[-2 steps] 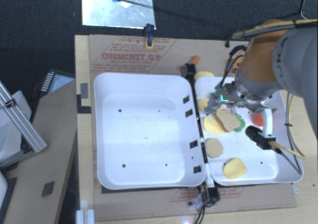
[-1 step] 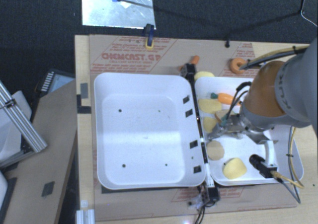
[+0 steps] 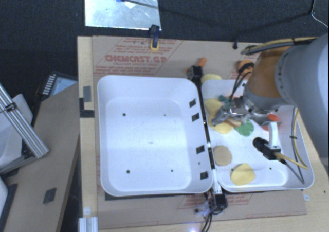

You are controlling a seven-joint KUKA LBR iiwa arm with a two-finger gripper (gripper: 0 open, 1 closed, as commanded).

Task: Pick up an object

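White plastic makes up two shallow bins side by side on a bench. The left bin (image 3: 149, 138) has nothing in it. The right bin (image 3: 295, 182) holds small objects: a yellow piece (image 3: 212, 106) near its left wall, another yellow piece (image 3: 223, 128) just below it, a green piece (image 3: 245, 129) beside that, a tan disc (image 3: 222, 155) lower down, and a yellow disc (image 3: 242, 174) near the front edge. The grey arm (image 3: 295, 79), with its orange band, reaches in from the right, and the gripper (image 3: 226, 114) is low among the upper yellow pieces. Its metal fingers (image 3: 220, 118) appear spread apart, but whether anything sits between them cannot be told. Judging by this, the pick is at the grasping stage: the gripper is down at the objects, and nothing is seen lifted yet. Closing and raising are left.
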